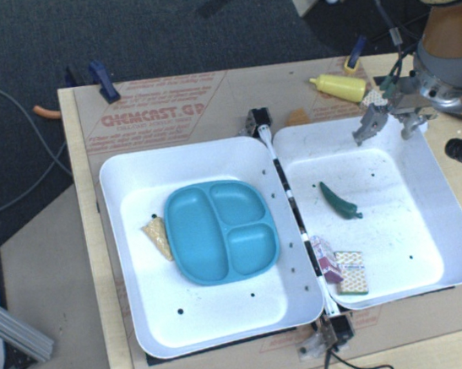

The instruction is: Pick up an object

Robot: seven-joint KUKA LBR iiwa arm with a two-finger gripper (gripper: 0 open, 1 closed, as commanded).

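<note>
Setting: a desk [203,106] carried two white bins side by side; the arm [448,38] reached in from the right.
Left bin [136,235]: held a blue divided plate [220,230] with a tan packet [158,236] tucked at its left edge, touching it.
Right bin [424,220]: held a green pepper [338,200] lying near the middle, and a patterned packet [342,268] against the front left corner, beside the dividing wall.
Outside the bins: a yellow bottle [340,85] lay on the desk behind the right bin.
Gripper [390,121]: hung over the back rim of the right bin, fingers spread apart, nothing between them and nothing touched, as far as could be judged.
Task thing: no object was yet taken; the pepper was the nearest candidate, well forward and left of the gripper.
Risk, rim: a straight descent from this spot would likely meet the bin's back wall instead of an object.
Risk, pepper: slim and curved, it could roll or slip out if the fingers closed across its length.
Risk, packet: flat and pressed to the wall, it left little room for a finger on that side.
</note>
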